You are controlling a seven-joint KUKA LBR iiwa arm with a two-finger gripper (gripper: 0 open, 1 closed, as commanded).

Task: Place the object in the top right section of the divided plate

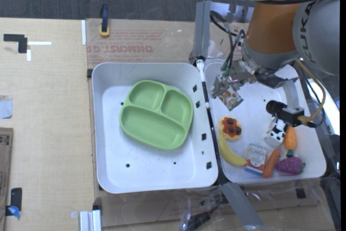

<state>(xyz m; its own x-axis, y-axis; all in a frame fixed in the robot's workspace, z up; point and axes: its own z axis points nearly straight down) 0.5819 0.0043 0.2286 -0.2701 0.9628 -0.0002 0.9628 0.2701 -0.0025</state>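
Camera view: hand (pixel 227 84) sits at the 11 o'clock corner of the right bin (pixel 319 167), hard by the divider wall. A small red-and-white packet (pixel 231 99) hangs directly under it, touching the fingertips. It looks pinched at its top edge, but I can't tell for sure that the hand is clenched on it.

My read is that this packet is the object to move. Green divided plate (pixel 157 114) lies in the left bin (pixel 100 132), all three sections bare. Target is the small section at the plate's 1 o'clock (pixel 177 104).

Handling guess: light, thin, floppy pouch, glossy so likely slippery. An edge pinch is the only realistic hold; it will swing and may slip out on a fast traverse.

Other toys in the right bin: banana (pixel 231 153), round pastry with red topping (pixel 231 128), carrot (pixel 290 138), purple grapes (pixel 289 165), small carton (pixel 255 154), all from 5 to 7 o'clock of the hand.
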